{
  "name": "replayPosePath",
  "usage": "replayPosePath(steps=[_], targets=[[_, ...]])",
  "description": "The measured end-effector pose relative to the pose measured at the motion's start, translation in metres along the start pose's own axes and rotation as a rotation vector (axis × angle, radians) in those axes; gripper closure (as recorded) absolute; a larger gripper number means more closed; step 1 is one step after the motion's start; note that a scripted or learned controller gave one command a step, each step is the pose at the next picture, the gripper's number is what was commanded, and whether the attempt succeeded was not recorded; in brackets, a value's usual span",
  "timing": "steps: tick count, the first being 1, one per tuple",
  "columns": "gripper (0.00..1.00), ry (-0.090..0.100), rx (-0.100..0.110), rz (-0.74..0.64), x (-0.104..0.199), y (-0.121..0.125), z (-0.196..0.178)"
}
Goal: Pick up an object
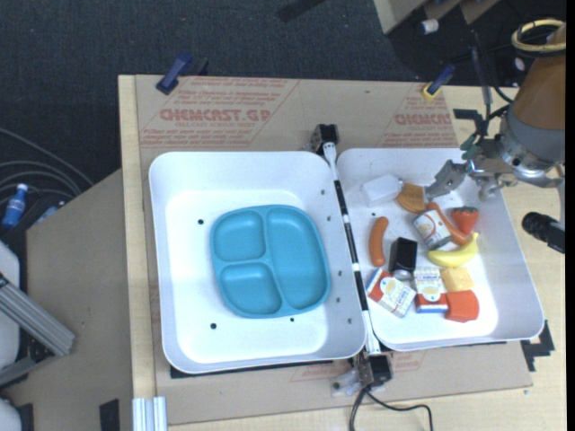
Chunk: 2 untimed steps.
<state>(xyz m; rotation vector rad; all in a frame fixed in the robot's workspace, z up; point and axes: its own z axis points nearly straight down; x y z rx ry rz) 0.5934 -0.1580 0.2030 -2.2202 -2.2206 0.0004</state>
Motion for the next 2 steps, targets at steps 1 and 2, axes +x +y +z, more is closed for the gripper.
replayPosePath(steps=[1,2], targets=[[0.00,0.004,0.001,-0.002,-0.005,0.020,0.119],[1.00,-0.005,-0.011,-0.001,-0.009,0.024,0.103]])
